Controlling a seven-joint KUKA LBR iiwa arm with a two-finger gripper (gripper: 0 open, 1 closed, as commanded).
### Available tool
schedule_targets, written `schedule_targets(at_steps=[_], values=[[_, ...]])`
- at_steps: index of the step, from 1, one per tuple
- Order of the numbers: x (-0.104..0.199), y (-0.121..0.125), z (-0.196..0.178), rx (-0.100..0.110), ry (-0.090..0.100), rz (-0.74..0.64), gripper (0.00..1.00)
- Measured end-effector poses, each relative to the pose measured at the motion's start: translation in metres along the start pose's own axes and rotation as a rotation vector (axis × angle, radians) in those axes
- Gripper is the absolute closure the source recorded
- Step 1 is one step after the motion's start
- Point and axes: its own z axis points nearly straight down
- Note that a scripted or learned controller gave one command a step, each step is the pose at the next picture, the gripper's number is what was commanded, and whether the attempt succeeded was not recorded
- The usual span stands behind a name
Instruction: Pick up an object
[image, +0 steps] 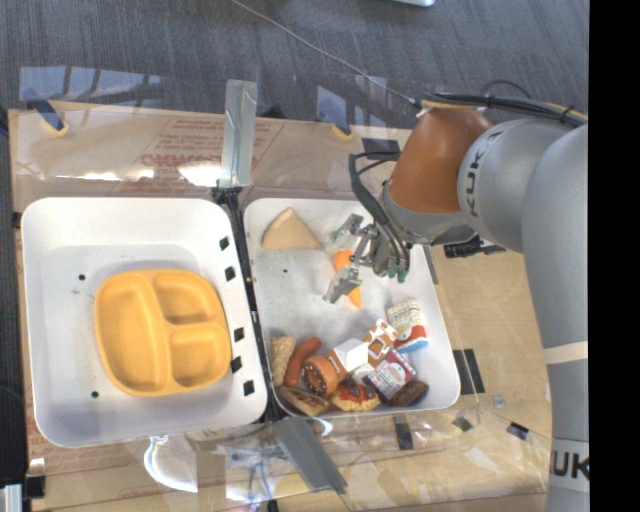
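Note:
My gripper (343, 260) hangs over the upper middle of the right bin (300, 300), and its two fingers stand open, one toward the bin's back and one toward its front. A small orange piece (343, 258) shows in the gap between them, and I cannot tell whether they touch it. Another orange bit (355, 297) lies just beside the lower fingertip. A tan wedge (290, 232) rests at the bin's back left, a little left of the gripper.
A heap of toy food and small cartons (350, 375) crowds the right bin's front, with a red-and-white carton (405, 325) at its right wall. The left bin (60, 230) holds a yellow divided plate (160, 330). The arm's orange band (435, 160) rises at the back right.

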Motion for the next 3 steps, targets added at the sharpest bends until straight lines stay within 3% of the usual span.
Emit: schedule_targets(at_steps=[1, 2, 3], values=[[-0.002, 0.019, 0.012, -0.001, 0.002, -0.010, 0.00], [0.032, 0.028, 0.012, -0.001, 0.003, -0.461, 0.00], [0.031, 0.030, 0.001, 0.000, 0.000, -0.464, 1.00]])
